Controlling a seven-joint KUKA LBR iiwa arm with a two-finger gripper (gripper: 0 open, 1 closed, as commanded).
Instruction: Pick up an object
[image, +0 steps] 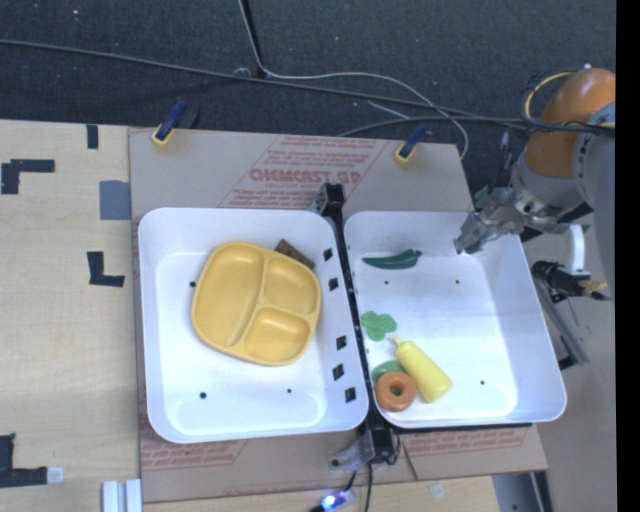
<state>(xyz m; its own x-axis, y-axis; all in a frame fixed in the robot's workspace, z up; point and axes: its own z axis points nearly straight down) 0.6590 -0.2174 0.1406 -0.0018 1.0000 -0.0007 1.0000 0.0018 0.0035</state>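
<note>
While the gripper (470, 240) hangs over the far right corner of the right bin (500, 300), I cannot tell how it stands, since it is too small and blurred. Nothing is seen in its grasp. In that bin a dark green pepper (392, 260) lies near the far wall, well apart from a light green piece (378, 324), a yellow bottle (423, 369) and an orange ring (397, 391) touching it. The left bin (170, 400) bears a yellow divided plate (257, 302).

Robotics lab: taped bench (60, 300), clamped cardboard (300, 170), loose cables (330, 85).
</note>
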